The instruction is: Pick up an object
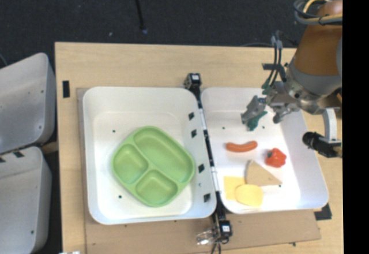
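In the right bin (300, 186) lie a red sausage (241, 146), a small red pepper (276, 157), a tan wedge (263, 174), a flat yellow square (231, 185) and a round yellow piece (249, 195) that overlaps the square. My gripper (267, 115) hangs over the far part of this bin, above and just beyond the sausage and the pepper. It is open and nothing sits between its fingers (253, 114). It touches none of the items.
The left bin (98, 131) holds a green divided plate (153, 165). A black-clipped divider (203, 131) runs between the two bins. The arm's grey body and orange band (317, 45) stand over the bench's right edge. White chairs (23, 103) sit at the left.
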Motion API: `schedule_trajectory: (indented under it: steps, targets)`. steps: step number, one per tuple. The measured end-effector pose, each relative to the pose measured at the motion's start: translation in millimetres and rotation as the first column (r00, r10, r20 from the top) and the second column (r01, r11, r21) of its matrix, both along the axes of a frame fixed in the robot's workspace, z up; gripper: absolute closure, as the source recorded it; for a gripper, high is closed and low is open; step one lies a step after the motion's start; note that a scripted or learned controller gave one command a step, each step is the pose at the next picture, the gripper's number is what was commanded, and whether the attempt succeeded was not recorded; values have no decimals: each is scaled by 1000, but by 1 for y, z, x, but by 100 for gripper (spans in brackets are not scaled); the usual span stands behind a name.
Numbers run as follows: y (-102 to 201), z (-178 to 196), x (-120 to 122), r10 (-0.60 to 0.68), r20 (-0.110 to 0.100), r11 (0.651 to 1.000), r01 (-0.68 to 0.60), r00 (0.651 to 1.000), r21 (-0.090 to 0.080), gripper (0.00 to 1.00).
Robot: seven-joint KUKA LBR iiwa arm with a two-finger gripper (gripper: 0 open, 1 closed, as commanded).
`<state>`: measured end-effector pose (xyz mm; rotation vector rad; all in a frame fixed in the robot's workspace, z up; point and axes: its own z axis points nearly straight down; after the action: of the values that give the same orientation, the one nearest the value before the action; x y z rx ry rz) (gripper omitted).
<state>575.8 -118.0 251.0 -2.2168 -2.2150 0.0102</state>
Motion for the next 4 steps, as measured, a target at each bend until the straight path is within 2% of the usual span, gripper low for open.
schedule_trajectory:
  steps: [1,2,3,4]
  targets:
    - [0,6,2,1,11,1000,-1,1000,-1,0]
    - [2,-37,2,1,6,1000,-1,1000,-2,0]
    - [-3,-100,-1,0,5,1000,0,1000,-2,0]
    - [-8,-146,2,-1,24,1000,1,1000,-11,0]
